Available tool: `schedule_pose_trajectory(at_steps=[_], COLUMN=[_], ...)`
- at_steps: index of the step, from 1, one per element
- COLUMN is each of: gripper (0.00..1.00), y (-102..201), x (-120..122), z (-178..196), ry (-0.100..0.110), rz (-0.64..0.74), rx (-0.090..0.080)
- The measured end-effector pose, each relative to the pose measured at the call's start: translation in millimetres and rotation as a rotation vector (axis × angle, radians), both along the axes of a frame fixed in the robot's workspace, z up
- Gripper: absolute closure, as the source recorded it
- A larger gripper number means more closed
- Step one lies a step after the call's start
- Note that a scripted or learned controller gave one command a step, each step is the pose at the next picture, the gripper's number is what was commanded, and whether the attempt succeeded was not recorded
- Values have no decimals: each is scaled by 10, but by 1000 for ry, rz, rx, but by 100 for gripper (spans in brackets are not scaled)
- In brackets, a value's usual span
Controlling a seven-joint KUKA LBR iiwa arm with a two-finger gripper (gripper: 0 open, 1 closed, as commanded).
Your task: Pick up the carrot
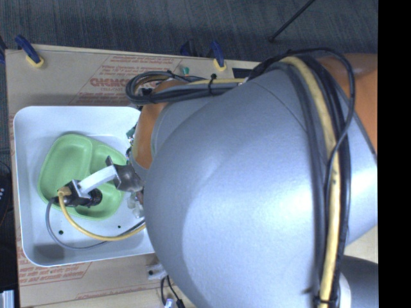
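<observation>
My grey arm [257, 191] reaches far over the bench and covers the right bin and the right side of the left white bin [22, 172]. The wrist's orange band [149, 136] sits at the left bin's right edge. My gripper [128, 175] points down into the left bin beside a pale green, bowl-like object [67, 162] lying on the bin floor. The wrist hides the fingertips. Whatever lies under the arm is out of sight.
The bins rest on a cardboard sheet [103, 76] held by blue clamps [29, 50] at the back edge. A bundle of black cables [160, 85] loops over the back of the left bin. White floor shows in the bin's front left corner [45, 246].
</observation>
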State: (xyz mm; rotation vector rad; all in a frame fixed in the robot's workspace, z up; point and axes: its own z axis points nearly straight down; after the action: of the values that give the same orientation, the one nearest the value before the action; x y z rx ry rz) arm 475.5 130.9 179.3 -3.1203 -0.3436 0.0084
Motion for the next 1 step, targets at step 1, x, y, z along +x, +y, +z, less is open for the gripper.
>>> schedule_pose_trajectory(at_steps=[1], gripper=[100], y=[27], x=[581], z=[-447], ry=[1], rz=[45], rx=[-1])
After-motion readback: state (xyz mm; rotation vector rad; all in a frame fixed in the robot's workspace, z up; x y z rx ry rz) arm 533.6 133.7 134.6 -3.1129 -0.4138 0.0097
